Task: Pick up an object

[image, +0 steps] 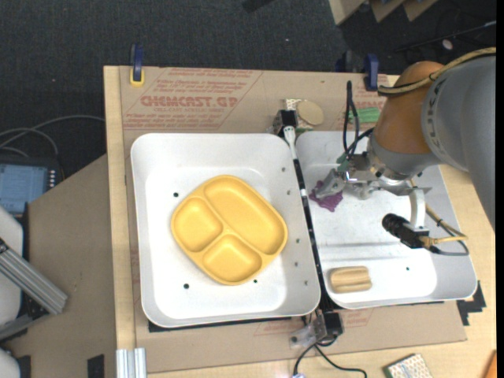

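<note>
In the right bin (441,286), a small purple object (329,198) lies near the left wall, toward the back. My gripper (340,181) hangs low over the bin, right at the purple object's upper right edge and seemingly touching it. A tan, bun-like object (350,279) rests near the front edge of the same bin, well away from the gripper. The grey arm with its orange band (402,124) comes in from the right and covers the bin's back right part.
The left bin (157,164) holds a yellow divided plate (228,228) at its middle. A ridge between the two bins runs just left of the purple object. Cardboard lies under both bins.
</note>
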Robot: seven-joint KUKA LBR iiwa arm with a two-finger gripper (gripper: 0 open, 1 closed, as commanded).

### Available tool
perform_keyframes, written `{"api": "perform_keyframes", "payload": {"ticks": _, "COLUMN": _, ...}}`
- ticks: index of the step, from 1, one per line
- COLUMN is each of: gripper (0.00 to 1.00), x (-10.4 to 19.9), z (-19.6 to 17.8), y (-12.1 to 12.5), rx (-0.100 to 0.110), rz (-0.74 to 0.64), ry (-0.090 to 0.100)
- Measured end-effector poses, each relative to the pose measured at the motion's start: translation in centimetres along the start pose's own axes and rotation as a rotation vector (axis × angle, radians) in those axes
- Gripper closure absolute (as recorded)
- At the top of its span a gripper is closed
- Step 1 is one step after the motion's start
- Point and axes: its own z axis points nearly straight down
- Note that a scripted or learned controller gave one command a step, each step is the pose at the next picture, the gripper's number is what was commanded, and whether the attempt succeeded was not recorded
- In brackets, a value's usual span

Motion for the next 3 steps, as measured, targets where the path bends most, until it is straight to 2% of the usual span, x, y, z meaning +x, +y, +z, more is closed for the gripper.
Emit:
{"api": "perform_keyframes", "payload": {"ticks": 1, "gripper": 1.0, "x": -0.1, "z": -1.4, "y": 0.1, "rx": -0.006, "rz": 0.003, "ry": -0.001}}
{"api": "perform_keyframes", "payload": {"ticks": 2, "gripper": 0.0, "x": -0.1, "z": -1.3, "y": 0.1, "rx": -0.005, "rz": 0.003, "ry": 0.0}}
{"api": "perform_keyframes", "payload": {"ticks": 3, "gripper": 0.0, "x": -0.6, "z": -0.1, "y": 4.2, "rx": 0.0, "rz": 0.0, "ry": 0.0}}
